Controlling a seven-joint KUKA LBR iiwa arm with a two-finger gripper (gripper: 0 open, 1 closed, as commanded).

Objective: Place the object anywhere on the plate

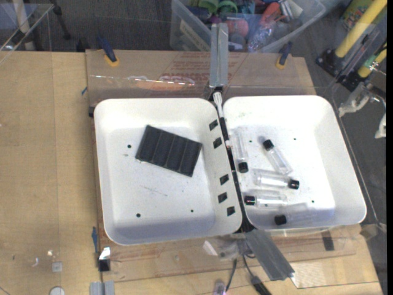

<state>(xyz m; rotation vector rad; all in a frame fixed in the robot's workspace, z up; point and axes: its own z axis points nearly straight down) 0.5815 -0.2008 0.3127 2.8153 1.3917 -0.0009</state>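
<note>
A dark grey, ridged rectangular plate (169, 150) lies flat in the left bin (116, 217), a little above its middle and turned slightly clockwise. Several clear vials with black caps lie in the right bin (319, 118). One vial (275, 155) rests at a slant near the bin's middle. Another vial (274, 180) lies across just below it, its cap to the right. A third vial (264, 199) sits close to the divider, cap to the left. More lie by the divider and along the front wall.
A metal divider strip (222, 165) with black clips runs between the two bins. A clear box of colourful toys (245, 8) stands behind the bins. Cables and yellow parts (362, 23) crowd the upper right. Bare wooden bench (43, 165) stretches to the left.
</note>
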